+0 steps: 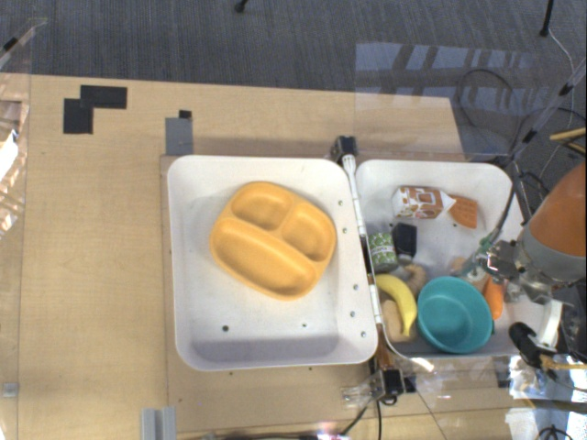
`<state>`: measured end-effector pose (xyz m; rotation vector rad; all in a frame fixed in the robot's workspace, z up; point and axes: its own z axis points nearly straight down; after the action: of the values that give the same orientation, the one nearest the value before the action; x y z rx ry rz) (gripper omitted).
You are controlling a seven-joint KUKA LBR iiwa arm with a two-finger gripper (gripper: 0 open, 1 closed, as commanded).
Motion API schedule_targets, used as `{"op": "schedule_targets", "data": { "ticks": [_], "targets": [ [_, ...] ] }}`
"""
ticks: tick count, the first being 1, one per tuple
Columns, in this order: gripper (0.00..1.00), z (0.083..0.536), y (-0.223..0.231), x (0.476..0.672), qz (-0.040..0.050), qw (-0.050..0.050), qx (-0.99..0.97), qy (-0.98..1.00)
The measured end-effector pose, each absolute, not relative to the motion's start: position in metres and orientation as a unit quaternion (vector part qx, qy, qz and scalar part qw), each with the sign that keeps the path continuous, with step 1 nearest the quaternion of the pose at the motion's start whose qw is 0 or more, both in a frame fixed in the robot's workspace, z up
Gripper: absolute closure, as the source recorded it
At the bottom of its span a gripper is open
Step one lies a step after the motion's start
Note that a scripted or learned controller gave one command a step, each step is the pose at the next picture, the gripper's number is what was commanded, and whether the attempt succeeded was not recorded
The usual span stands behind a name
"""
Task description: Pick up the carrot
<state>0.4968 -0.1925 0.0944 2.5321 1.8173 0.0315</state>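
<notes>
Two shallow white bins sit side by side on a pale wooden worktop (92,273). The left bin (197,337) holds a yellow divided plate (273,239), set slightly toward its twelve o'clock edge. The right bin (486,177) is crowded: a teal bowl (453,313) at six o'clock, a banana (398,293) just beside it at its nine o'clock, a small dark item with a green label (382,248) above the banana, and a brown and white packet (423,203) near twelve o'clock, with an orange cracker-like piece (465,212) at its three o'clock.

The carrot (495,298) lies at the right bin's four o'clock, a small orange piece squeezed between the teal bowl's rim and the bin wall. The arm (561,227) reaches in at three o'clock, and its pincer (500,266) hangs just above the carrot; whether it is open or closed cannot be made out from here.

The carrot looks light, stiff and smooth, probably a plastic toy, so it may slip. A hold across its thicker middle seems best, though the bowl and wall leave little room.
</notes>
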Motion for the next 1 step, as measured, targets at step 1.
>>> {"op": "schedule_targets", "data": {
  "ticks": [1],
  "targets": [
    [1.0, 0.1066, -0.192, 0.5003, 0.0124, 0.015, 0.81, 0.586]
  ]
}}
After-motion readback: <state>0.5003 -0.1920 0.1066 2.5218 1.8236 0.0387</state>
